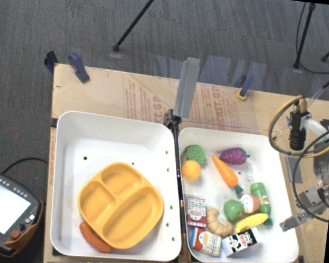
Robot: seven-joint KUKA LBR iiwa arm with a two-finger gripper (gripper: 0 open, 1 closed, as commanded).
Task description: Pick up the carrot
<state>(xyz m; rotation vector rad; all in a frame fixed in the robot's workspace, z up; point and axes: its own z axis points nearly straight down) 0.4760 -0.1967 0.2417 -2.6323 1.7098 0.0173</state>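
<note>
The carrot (225,171), orange with a green stub at its lower right end, lies slantwise in the upper middle of the right bin (279,173). Nothing touches it. My gripper (298,220) is at the far right, over the right bin's outer rim, well to the right of the carrot and lower in the view. Most of the arm is cut off by the frame edge.
Around the carrot lie a green bumpy fruit (196,154), an orange (191,170), a purple fruit (234,156), a green bottle (260,198), a banana (251,222), a croissant (219,223) and small cartons (240,241). The left bin (72,146) holds a yellow divided plate (120,205) and a sausage (95,238).
</note>
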